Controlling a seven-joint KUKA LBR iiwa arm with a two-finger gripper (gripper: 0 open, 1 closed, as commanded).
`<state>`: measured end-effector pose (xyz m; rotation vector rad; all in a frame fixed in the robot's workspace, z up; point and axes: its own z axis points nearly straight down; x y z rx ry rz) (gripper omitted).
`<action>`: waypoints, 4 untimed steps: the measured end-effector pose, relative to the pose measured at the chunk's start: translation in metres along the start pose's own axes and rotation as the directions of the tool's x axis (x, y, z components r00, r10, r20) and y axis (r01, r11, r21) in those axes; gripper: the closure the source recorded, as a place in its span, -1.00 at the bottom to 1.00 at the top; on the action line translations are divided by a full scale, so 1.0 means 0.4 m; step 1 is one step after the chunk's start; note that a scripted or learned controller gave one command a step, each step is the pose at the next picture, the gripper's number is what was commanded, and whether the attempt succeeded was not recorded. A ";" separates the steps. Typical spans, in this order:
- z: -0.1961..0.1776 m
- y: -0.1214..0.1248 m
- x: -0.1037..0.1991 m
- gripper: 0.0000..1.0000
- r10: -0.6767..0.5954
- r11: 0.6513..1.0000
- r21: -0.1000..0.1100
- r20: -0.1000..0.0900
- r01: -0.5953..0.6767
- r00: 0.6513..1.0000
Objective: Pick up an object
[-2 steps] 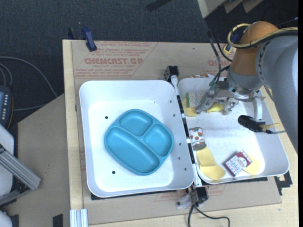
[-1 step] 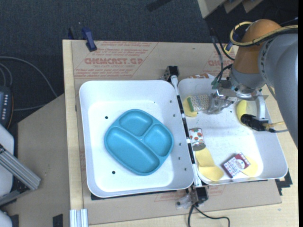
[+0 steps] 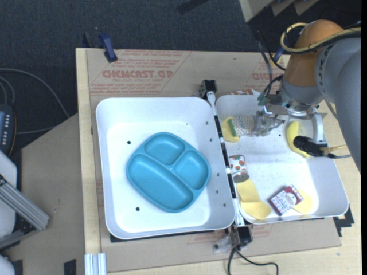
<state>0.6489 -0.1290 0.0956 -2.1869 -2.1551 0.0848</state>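
Note:
My gripper [image 3: 265, 124] is low over the far part of the right bin [image 3: 335, 182], hanging from the grey arm with the orange band. Directly to its left lies a speckled pale packet [image 3: 245, 125], touching or nearly touching the gripper tip. A yellow sponge-like piece [image 3: 230, 129] sits beside that packet against the bin's left wall. To the gripper's right is a yellow banana-shaped item [image 3: 292, 133], partly covered by the wrist hardware.
Nearer in the right bin lie a small patterned can [image 3: 238, 165], a flat yellow piece [image 3: 253, 198] and a red packet [image 3: 285, 199]. The left bin [image 3: 109, 119] holds a blue divided plate [image 3: 167, 171]. A cardboard sheet [image 3: 137, 70] lies under both bins.

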 end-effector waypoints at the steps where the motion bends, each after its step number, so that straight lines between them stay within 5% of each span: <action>1: -0.110 -0.060 -0.031 1.00 -0.014 0.996 -0.088 0.011 0.015 1.000; 2: -0.109 -0.060 -0.030 -1.00 -0.014 0.996 -0.087 0.011 0.015 1.000; 3: -0.067 -0.102 -0.168 -1.00 -0.013 0.996 -0.087 0.011 0.014 1.000; 4: 0.035 -0.098 -0.221 -1.00 -0.018 0.996 -0.086 0.004 0.018 1.000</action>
